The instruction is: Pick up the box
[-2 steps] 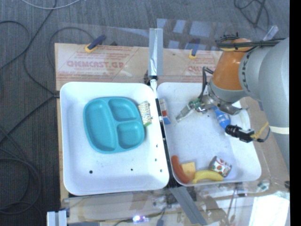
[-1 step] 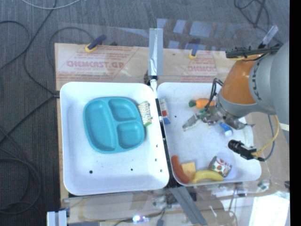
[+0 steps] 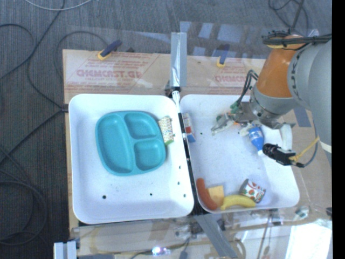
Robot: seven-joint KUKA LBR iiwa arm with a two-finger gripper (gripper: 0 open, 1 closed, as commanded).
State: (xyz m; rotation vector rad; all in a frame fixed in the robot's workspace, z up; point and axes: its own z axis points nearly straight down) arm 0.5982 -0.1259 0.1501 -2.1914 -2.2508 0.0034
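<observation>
Arm: I see it reaching from right, end effector [image 3: 222, 121] low over right bin [image 3: 215, 161].
Grip: can't tell.
Box [image 3: 186, 126]: slim, flat against bin's left wall.

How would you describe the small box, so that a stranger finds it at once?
Look at the right bin and follow its left wall. The box lies there near the top, narrow and white with red and blue print. The banana and can lie far off, at the bin's bottom edge.
</observation>
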